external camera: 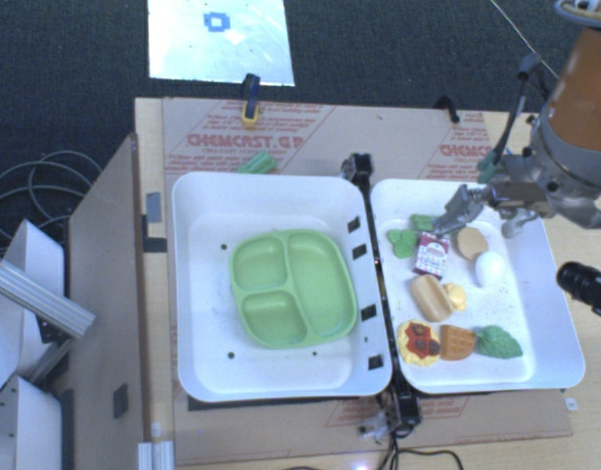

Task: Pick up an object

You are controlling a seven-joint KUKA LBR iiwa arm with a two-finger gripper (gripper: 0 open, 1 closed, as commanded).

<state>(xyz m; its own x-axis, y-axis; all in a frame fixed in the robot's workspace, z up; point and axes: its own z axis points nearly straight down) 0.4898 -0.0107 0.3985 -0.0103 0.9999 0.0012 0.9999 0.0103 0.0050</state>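
My gripper (pixel 486 218) hangs over the far part of the right bin (pixel 545 360), open with nothing between its fingers. One finger (pixel 459 209) points down toward a red-and-white packet (pixel 431 255). A tan bun (pixel 472 242) lies just below the gripper, with a white egg (pixel 489 268) beside it. Green pieces (pixel 406 239) lie left of the packet. Nearer the front are a bread roll (pixel 431 297), a small yellow piece (pixel 457 297), a red-and-yellow disc (pixel 420 343), an orange waffle (pixel 457 342) and a green leafy piece (pixel 498 341).
The left bin (pixel 198 262) holds a green divided plate (pixel 291 287). A black divider (pixel 371 262) runs between the bins. Behind them lie cardboard (pixel 310 135), a yellow clamp (pixel 250 101) and a shiny sheet (pixel 217 27).
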